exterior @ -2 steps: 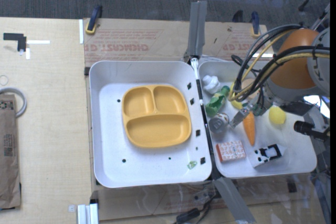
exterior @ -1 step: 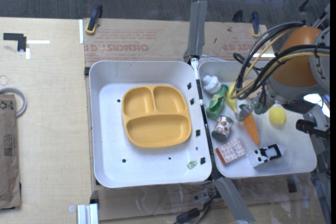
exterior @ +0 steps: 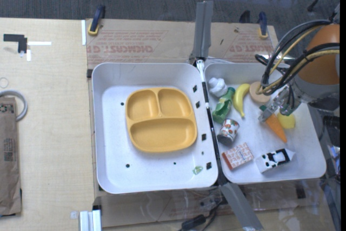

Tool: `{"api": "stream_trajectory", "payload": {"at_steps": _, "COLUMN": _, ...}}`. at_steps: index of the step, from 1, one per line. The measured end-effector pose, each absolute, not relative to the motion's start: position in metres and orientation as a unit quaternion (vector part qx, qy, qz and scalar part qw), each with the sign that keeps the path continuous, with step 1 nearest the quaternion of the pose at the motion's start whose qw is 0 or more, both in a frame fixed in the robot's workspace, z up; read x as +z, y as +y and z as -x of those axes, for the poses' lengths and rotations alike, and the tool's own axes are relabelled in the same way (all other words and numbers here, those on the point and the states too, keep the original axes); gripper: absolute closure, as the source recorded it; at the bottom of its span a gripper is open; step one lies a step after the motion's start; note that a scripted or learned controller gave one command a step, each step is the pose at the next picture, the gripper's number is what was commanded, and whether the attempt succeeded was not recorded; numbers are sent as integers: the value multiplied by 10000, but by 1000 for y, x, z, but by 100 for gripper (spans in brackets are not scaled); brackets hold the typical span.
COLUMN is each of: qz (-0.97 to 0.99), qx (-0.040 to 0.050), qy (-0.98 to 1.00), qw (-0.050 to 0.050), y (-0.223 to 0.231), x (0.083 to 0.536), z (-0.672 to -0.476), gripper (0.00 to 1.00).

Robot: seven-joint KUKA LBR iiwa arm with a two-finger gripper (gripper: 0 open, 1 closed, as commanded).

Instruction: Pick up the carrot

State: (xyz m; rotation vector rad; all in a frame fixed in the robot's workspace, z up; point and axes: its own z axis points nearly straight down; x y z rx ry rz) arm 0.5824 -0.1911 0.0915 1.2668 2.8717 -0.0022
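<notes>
A pale wooden bench (exterior: 43, 116) carries two white bins. The left bin (exterior: 108, 170) holds a yellow divided plate (exterior: 160, 119). The right bin (exterior: 313, 159) holds a banana (exterior: 240, 98), a green toy (exterior: 223, 107), a small can (exterior: 229, 130) and the carrot (exterior: 275, 127), orange and tapered, lying just under the gripper (exterior: 272, 110). Whether the gripper grasps the carrot cannot be told.
</notes>
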Motion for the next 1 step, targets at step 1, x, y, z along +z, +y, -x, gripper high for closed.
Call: {"api": "stream_trajectory", "payload": {"at_steps": 1, "qz": -3547, "qx": -3, "qy": 9350, "qw": 16, "y": -154, "x": 234, "z": -619, "gripper": 100}}
